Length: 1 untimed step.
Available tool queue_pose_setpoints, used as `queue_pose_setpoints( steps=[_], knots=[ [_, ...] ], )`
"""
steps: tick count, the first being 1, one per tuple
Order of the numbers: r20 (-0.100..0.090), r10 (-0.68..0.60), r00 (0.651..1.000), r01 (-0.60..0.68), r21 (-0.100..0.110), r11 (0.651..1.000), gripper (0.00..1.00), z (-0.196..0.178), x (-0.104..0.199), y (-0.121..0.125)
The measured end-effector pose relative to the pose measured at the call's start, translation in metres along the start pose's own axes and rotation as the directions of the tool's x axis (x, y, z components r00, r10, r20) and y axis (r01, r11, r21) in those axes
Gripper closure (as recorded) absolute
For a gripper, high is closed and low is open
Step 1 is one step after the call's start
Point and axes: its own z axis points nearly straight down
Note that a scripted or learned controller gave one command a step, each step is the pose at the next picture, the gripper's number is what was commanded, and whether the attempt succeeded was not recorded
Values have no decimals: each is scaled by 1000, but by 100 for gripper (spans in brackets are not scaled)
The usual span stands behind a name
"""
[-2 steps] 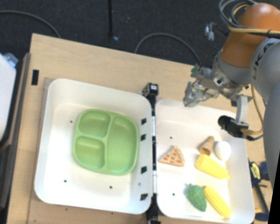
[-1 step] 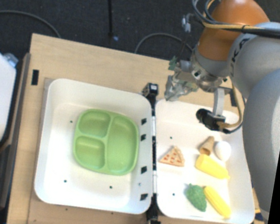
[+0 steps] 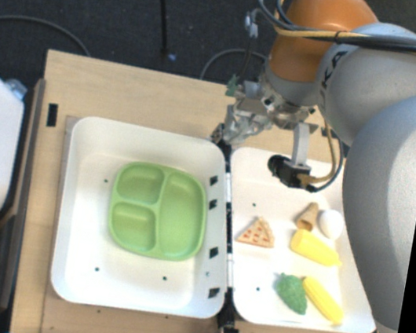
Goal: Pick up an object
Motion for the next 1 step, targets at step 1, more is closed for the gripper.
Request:
queue_pose_setpoints(
  steps=[1],
  knots=[
    [1,0,1000,0,1,1000,100,8,51,5]
  ],
)
